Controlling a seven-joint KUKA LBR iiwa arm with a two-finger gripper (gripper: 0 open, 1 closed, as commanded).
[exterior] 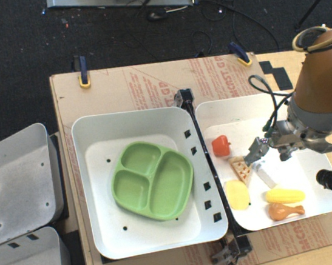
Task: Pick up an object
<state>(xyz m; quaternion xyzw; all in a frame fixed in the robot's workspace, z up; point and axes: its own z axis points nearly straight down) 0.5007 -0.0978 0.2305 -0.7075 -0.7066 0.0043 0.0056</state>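
My gripper (257,164) hangs over the right bin (318,165), open, with nothing between its fingers. Just to its left lies a pizza slice (240,170), close to the lower fingertip. A red pepper (220,145) sits further up by the divider. Below the gripper are a pale yellow piece (237,196), a yellow banana (284,195) and an orange drumstick (285,210). The grey arm with its orange band (322,64) comes in from the right.
A green divided plate (153,179) lies in the middle of the left bin (94,163). A black divider (203,154) runs between the bins. White trays (12,175) sit off the bench to the left.
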